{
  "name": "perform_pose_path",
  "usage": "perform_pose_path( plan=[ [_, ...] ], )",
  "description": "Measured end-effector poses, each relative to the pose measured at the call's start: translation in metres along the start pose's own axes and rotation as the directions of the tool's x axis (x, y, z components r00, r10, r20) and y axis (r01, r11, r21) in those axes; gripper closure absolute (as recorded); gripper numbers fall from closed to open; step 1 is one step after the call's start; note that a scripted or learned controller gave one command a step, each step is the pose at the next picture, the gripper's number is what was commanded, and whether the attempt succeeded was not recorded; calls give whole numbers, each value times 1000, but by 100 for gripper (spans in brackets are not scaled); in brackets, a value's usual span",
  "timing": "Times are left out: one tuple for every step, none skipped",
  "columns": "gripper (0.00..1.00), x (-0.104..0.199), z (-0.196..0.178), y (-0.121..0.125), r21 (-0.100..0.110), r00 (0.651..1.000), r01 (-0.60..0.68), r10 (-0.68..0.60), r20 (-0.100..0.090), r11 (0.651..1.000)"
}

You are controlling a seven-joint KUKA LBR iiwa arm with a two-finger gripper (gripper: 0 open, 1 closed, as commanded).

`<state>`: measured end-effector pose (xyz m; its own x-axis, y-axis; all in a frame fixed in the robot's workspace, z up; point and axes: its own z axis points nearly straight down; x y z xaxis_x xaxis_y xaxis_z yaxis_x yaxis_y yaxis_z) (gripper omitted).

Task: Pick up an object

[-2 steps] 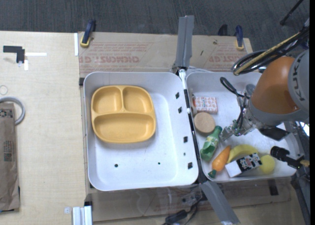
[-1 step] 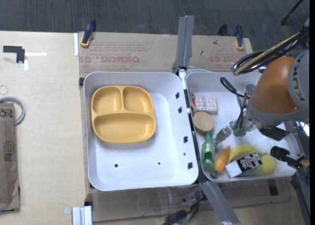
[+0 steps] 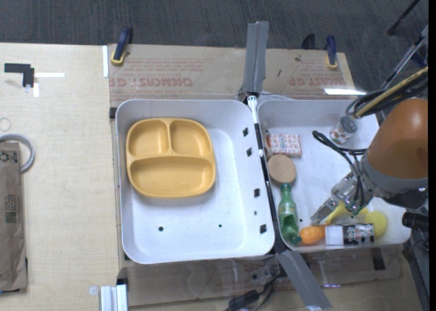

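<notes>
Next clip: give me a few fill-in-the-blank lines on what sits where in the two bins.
1. The yellow divided plate lies in the ____ bin.
2. The green bottle lies along the right bin's ____ wall.
3. The plate has ____ compartments.
4. The gripper is over the ____ bin.

Missing words: left; left; three; right

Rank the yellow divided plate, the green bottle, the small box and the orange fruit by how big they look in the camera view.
1. Yellow divided plate, by far the largest.
2. Green bottle.
3. Small box, close to the bottle in area, so that order is unsure.
4. Orange fruit, smallest.
</notes>
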<state>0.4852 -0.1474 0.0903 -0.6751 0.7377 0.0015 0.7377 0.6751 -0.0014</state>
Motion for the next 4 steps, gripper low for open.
perform_pose_path(
  plan=[
    [0,-54,-1,-47,-3,977,-212,212,1,977],
    [0,-21,0,-30,0,948,-319,319,-1,948],
    [100,-21,-7,-29,1,947,-320,320,-1,947],
    [100,-76,-186,-22,0,1000,29,-29,3,1000]
  ],
)
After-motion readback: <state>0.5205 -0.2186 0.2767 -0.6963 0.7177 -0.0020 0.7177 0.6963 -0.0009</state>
